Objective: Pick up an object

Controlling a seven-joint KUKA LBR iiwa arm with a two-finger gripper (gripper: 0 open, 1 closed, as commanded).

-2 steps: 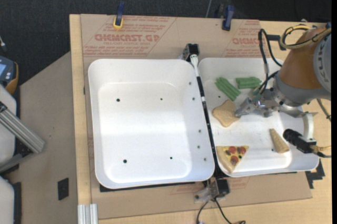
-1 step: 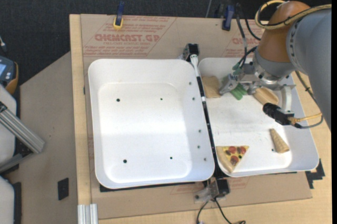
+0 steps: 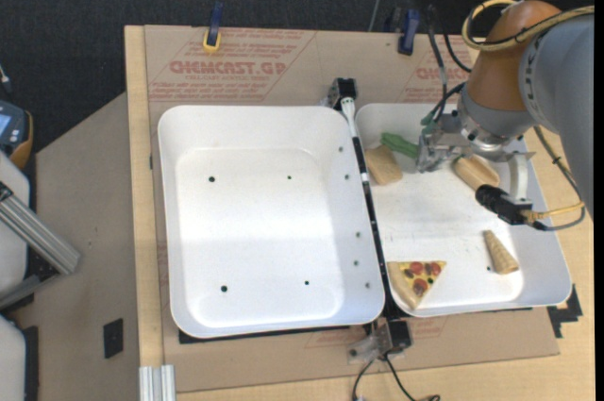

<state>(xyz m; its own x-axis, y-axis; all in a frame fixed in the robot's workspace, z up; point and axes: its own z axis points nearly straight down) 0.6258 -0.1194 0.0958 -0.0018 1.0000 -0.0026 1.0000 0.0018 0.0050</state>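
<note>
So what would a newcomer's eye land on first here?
Probably the grey arm with its orange band, reaching in from the right over the far end of the right bin. Next, the pizza slice at that bin's near edge, and the large left bin beside it.

White bins (image 3: 189, 229), red-spotted pizza slice (image 3: 418, 277)

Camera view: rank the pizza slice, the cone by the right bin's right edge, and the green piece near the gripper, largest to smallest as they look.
1. Pizza slice.
2. Cone.
3. Green piece, though the gripper may be covering part of it, so its full size is uncertain.
</note>
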